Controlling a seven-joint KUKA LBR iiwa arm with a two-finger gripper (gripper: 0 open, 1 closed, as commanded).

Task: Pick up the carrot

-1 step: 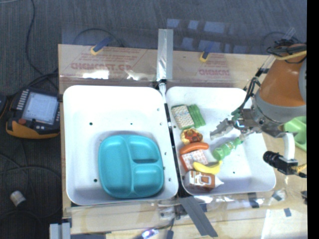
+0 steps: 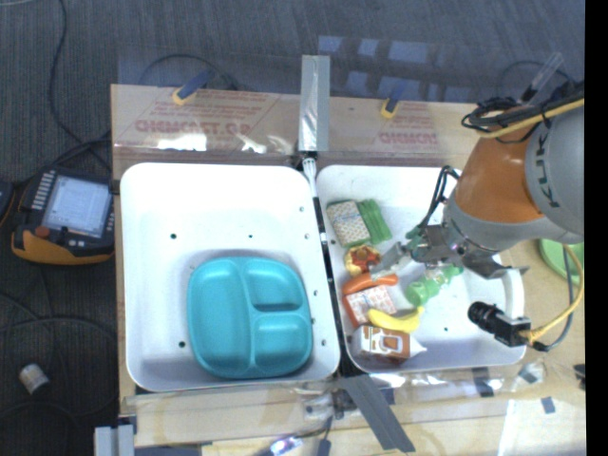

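You can see the carrot (image 2: 369,281) not yet picked up, lying in the right bin (image 2: 475,345) among packets near its left wall, while the tool (image 2: 429,247) hangs low just to its right, its state impossible for you to tell, so the grasp remains.

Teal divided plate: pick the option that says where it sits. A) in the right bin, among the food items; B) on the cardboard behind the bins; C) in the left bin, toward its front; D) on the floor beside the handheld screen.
C: the teal divided plate lies inside the left bin, in its front half, while the carrot and the other food items lie in the right bin.
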